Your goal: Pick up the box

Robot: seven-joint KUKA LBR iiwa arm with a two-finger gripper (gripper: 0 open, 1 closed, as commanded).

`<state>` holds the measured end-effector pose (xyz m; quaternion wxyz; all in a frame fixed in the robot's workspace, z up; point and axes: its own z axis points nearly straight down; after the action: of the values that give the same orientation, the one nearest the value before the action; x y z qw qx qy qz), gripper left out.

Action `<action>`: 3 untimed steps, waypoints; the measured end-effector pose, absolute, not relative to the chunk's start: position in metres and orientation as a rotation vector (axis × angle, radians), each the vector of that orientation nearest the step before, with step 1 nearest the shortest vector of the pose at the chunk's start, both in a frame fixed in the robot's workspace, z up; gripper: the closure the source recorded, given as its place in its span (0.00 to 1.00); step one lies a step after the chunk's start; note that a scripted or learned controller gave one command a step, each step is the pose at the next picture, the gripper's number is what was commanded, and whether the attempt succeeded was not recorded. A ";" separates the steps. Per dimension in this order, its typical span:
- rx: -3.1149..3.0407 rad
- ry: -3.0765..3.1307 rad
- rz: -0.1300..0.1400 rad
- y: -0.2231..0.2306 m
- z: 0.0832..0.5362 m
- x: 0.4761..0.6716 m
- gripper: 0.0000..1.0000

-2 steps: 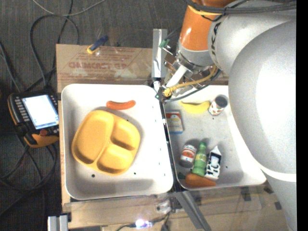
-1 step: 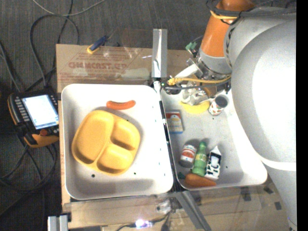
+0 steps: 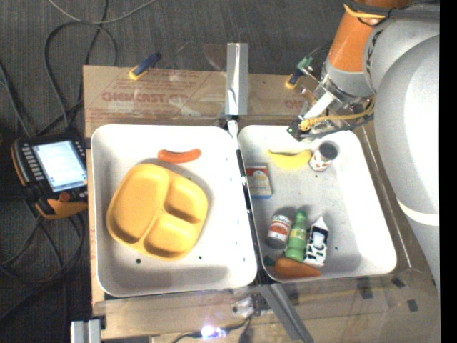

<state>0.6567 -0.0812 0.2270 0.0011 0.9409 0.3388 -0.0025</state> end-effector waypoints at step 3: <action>3.007 0.916 -0.008 0.122 0.184 0.625 1.00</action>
<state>0.6245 0.1223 0.1841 -0.0009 0.9566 0.2914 -0.0025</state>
